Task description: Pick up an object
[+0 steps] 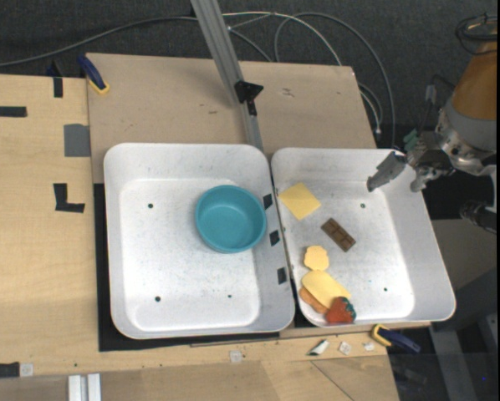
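My gripper (400,176) hovers over the far right corner of the right bin (400,249), fingers spread and open with nothing between them. Toy food lies along that bin's left side: a yellow square slice (299,200), a brown bar (338,235), a small yellow round piece (316,258), a larger yellow piece (323,288) and a red strawberry (340,311) at the near edge. The gripper stands well to the right of and beyond all of them. A blue bowl (229,217) sits upright in the left bin (150,257).
A slanted metal pole (225,48) rises behind the bins, and cables (334,32) loop across the back of the bench. Yellow-and-blue clamps sit at the far left (94,73) and near right (392,338) of the board.
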Available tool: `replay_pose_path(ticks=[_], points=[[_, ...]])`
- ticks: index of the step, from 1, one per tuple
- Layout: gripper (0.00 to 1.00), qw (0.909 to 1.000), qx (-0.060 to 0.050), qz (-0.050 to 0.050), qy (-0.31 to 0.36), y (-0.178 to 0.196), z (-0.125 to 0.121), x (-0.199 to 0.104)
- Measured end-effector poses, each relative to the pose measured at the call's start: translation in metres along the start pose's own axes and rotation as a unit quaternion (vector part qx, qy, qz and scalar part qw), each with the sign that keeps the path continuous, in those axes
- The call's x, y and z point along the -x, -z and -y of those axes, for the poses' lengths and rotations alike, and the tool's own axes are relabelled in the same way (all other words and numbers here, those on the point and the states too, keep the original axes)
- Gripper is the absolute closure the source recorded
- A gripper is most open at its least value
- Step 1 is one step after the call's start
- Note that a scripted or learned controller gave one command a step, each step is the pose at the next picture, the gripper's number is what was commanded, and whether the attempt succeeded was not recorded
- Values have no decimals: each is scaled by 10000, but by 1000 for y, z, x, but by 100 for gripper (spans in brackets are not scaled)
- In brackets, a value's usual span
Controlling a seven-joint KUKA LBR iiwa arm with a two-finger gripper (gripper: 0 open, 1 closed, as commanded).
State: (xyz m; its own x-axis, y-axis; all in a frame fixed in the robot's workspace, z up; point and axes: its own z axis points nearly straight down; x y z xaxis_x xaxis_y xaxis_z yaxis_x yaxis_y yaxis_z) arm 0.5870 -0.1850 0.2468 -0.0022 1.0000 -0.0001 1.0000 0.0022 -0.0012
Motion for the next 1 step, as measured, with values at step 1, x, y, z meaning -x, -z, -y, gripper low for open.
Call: replay_pose_path(ticks=[1], points=[[0, 10000, 0, 0, 0, 0, 0, 0]])
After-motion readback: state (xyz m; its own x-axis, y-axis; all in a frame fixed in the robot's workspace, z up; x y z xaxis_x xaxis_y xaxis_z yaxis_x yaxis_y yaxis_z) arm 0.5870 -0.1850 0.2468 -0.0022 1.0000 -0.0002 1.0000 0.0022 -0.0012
